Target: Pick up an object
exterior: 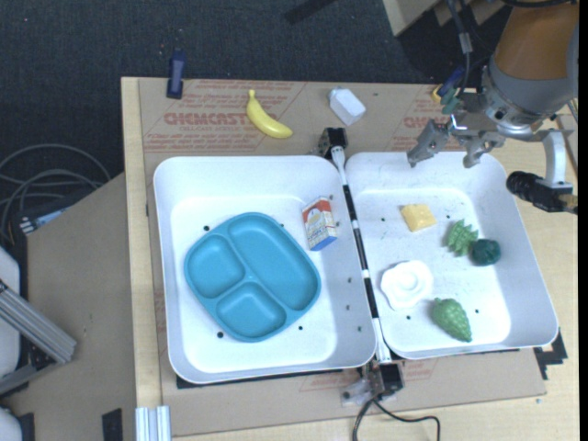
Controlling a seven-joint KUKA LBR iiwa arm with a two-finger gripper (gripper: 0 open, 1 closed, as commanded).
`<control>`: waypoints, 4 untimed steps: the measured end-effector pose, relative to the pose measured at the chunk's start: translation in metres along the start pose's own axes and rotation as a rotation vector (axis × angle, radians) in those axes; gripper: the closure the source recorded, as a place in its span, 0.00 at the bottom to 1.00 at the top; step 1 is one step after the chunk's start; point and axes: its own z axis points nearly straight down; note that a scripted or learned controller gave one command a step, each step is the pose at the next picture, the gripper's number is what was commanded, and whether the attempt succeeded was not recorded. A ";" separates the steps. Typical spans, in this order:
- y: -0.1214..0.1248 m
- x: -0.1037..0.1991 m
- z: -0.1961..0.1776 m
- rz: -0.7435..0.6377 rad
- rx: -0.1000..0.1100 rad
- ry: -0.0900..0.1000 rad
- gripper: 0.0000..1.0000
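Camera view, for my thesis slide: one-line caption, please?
Open gripper above right bin holding small toys; blue tray in left bin.

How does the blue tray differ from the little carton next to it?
The blue tray is far larger than the carton. The tray is plain blue with three compartments; the carton is white, orange and blue. The tray lies flat; the carton looks boxy. Both sit in the left bin.

Cardboard-topped bench [220, 118] with two white bins [175, 246] [524, 246], banana [266, 118], white block [347, 106], blue item [175, 73].
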 end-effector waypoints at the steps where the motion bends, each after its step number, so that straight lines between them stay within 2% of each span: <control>1: 0.001 -0.024 0.166 0.001 0.006 0.001 0.00; 2: 0.003 -0.024 0.153 0.001 -0.001 0.000 1.00; 3: 0.003 -0.024 0.153 0.001 0.000 0.000 0.00; 4: 0.002 -0.019 0.175 0.001 0.003 0.001 0.00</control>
